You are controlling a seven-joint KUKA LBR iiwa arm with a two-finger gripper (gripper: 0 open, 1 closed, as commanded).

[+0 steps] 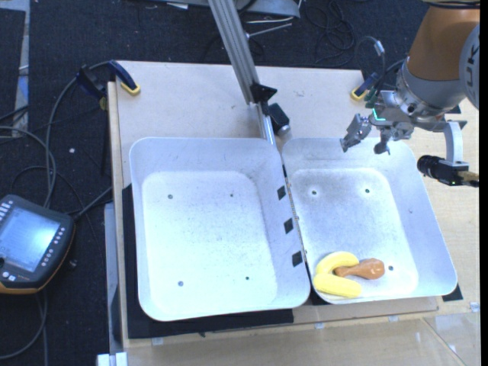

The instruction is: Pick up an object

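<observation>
The gripper hangs open and holds nothing, above the far edge of the right bin. The banana lies at the near edge, well apart from it, toward the camera. A brown toy touches it

Arm: a thick, rounded orange band with a grey section below it, seen above the right bin's far right corner.
Wrist: a grey ring narrowing toward a cluster of metal parts.
Pincer: small grey metal head with two short dark-tipped fingers, over the right bin's far rim.
Light: a small green glow on the head, just above the pincer.
Cable: a thin dark cable looping up from the head.
Side bracket: a pale grey bracket carrying a black cylinder, beyond the right bin's right rim.
</observation>
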